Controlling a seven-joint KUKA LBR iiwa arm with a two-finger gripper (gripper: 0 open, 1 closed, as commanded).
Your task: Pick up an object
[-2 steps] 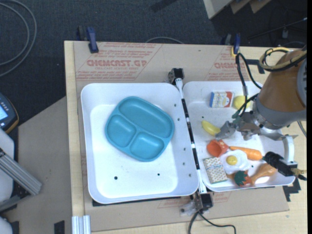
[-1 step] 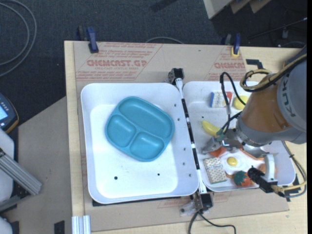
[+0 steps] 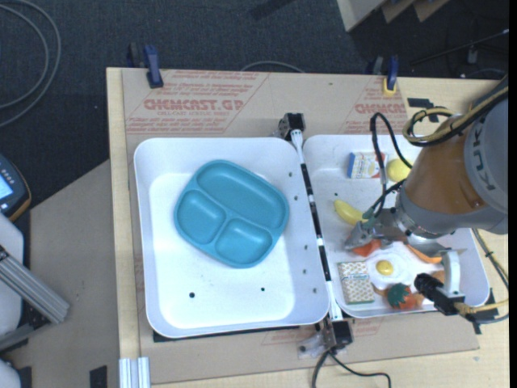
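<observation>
- The arm comes in from the right side of the frame and hangs over the right bin.
- The gripper is low in the middle of this bin, next to small toy foods: a yellow banana just above it, a fried egg and a cracker just below it.
- More things lie further away: a small box and a lemon at the top, and a green and orange vegetable at the lower right.
- The left bin holds only a blue divided plate.
- The gripper's metal tip is too small and dark here, so I cannot tell if it is released or clenched, and nothing shows clearly inside it.
- I judge the step is the reach down to a thing, perhaps the orange piece under the tip. The next move needs a firm close and a straight lift.
</observation>
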